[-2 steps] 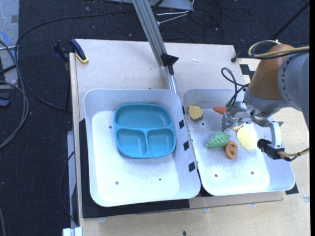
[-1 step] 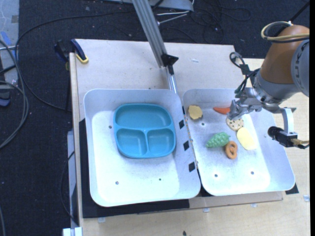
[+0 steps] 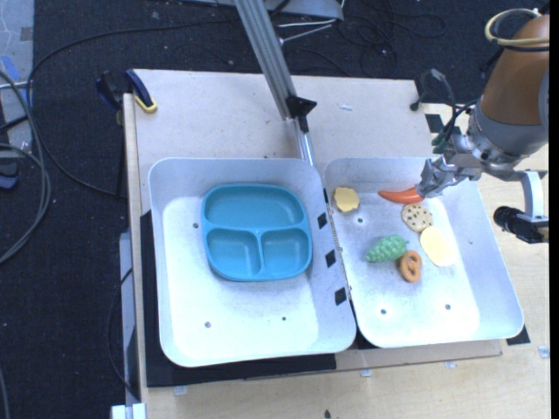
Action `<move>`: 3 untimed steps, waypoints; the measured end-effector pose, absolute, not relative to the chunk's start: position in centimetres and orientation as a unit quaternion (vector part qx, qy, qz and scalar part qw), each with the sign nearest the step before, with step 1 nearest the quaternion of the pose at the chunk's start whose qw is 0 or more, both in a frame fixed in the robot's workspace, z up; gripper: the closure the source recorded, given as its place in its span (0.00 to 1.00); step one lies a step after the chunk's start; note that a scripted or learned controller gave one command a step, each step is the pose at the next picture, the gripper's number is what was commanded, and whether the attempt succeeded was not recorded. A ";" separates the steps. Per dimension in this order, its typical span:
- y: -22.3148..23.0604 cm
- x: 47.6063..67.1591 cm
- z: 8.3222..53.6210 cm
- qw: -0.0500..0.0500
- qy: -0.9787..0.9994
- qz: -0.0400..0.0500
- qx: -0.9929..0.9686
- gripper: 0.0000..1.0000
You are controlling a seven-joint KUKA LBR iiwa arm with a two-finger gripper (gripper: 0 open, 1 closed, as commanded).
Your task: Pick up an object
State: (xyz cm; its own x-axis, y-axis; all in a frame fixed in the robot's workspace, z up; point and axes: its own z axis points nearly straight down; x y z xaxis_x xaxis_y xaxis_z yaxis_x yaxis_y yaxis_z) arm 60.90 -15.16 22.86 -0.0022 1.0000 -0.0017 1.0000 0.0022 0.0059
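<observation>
Camera view: blue tray (image 3: 257,232) in left bin (image 3: 175,321).

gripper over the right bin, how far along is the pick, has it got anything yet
Done: the arm has reached in, and the gripper sits low at the right end of the orange chili pepper in the right bin. In hand: nothing visibly; the pepper lies on the bin floor. Left: grasp and lift. The cookie, broccoli and pretzel lie untouched.
</observation>
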 end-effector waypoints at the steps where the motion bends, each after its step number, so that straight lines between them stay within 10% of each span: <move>1: -15.1 60.9 20.2 0.000 0.707 -0.001 0.707 1.00; 3: -4.3 58.8 19.7 -0.001 0.710 0.000 0.704 1.00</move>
State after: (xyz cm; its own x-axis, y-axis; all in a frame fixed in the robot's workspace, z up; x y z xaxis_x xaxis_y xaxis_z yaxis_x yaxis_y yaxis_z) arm 58.83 -4.31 19.74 -0.0075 1.0000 0.0024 1.0000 0.0075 -0.0019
